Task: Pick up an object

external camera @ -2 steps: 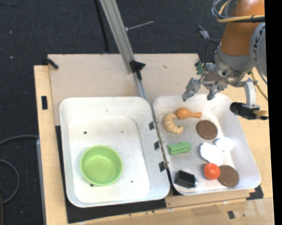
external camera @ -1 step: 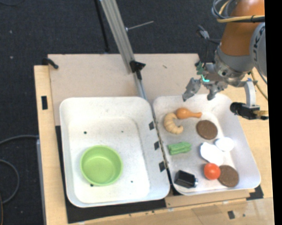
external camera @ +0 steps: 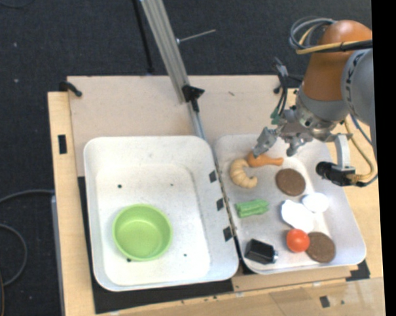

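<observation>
My gripper [external camera: 278, 144] hangs over the far part of the right bin [external camera: 355, 227], fingers spread apart and open, with nothing between them. Just below it lies an orange carrot-like piece [external camera: 266, 161], and a tan croissant [external camera: 241, 174] sits to its left. Farther down the bin are a brown disc [external camera: 291, 181], a green block [external camera: 252, 209], a white object [external camera: 297, 215], a red ball [external camera: 296, 240], a second brown disc [external camera: 320, 247] and a black block [external camera: 260, 251].
The left bin [external camera: 100, 158] holds a green bowl [external camera: 142, 232]. A metal pole [external camera: 170, 54] slants up from between the bins. The arm's cables and a black fitting [external camera: 333, 171] hang at the right bin's far right edge.
</observation>
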`<state>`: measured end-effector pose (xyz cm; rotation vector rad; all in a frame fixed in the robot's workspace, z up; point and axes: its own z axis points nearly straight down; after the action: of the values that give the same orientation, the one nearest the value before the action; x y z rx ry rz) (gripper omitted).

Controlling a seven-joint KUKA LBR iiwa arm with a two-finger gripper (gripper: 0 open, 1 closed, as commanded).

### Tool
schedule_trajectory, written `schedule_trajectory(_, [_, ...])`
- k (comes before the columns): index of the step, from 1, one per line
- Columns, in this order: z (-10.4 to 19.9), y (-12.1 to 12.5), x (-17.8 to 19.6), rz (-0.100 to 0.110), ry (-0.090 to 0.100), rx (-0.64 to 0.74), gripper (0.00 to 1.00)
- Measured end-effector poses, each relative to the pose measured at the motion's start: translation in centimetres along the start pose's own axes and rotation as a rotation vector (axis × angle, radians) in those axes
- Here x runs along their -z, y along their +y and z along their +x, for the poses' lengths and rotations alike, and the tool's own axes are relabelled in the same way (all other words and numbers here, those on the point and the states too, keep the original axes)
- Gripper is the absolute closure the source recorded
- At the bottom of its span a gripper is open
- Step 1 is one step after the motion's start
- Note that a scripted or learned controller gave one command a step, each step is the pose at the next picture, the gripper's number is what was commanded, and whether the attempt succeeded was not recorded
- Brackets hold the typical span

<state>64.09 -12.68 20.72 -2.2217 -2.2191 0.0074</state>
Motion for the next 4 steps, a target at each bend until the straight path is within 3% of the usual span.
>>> schedule_trajectory(2, [-0.5, 0.1, -9.9, -0.012, -0.002, -0.003, 0.0])
schedule_trajectory(3, [-0.5, 0.0, -9.0, -0.011, 0.0, -0.007, 1.0])
schedule_trajectory(4, [-0.8, -0.1, -2.5, -0.012, 0.001, -0.003, 1.0])
